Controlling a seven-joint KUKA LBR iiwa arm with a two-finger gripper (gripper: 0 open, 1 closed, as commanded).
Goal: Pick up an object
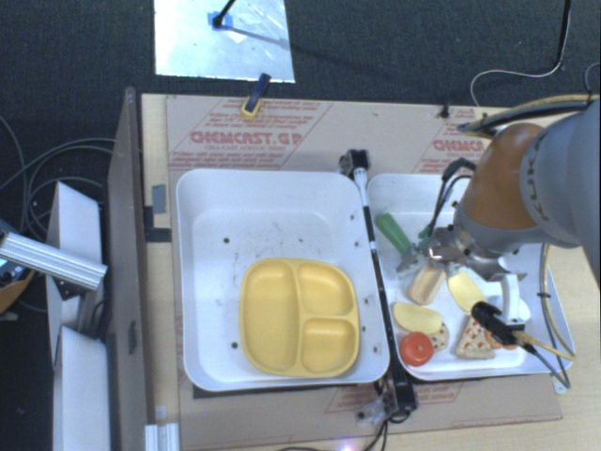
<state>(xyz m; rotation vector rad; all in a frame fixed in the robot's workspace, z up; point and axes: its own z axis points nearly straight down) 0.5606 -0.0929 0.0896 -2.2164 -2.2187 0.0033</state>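
Your tool (pixel 420 256) hangs just above the tan bread piece (pixel 424 283); I cannot tell its opening. Descend straight, clear of the green piece (pixel 393 233) at 11 o'clock.

you see the arm (pixel 526 186) over the right bin (pixel 399 191), its gripper (pixel 420 256) above a tan piece (pixel 424 285) beside a green item (pixel 392 232). a yellow divided tray (pixel 300 316) lies in the left bin (pixel 235 205).
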